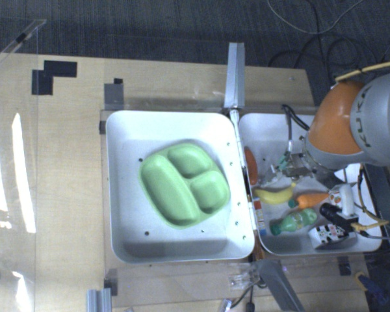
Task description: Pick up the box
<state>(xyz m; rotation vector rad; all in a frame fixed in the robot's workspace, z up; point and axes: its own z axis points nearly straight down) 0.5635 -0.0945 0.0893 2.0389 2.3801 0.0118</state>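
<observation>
Box (328, 234): you will most likely find it in the near right corner of the right bin, a small white-and-dark item; its shape is not clear enough to confirm.

Working from the left, the left bin (127, 239) holds one green divided plate (184, 184), lying flat near the middle and well apart from the task.

The right bin (263, 125) holds loose clutter bunched toward its near half: a red item (249, 164) against the dividing wall, a banana (273, 194), a green bottle (292, 222) and a carrot (310, 200). The bottle lies just beside the box, so expect crowding.

The gripper (291, 166) hangs over the bin behind the banana, not over the box. You cannot tell how wide it stands.
</observation>
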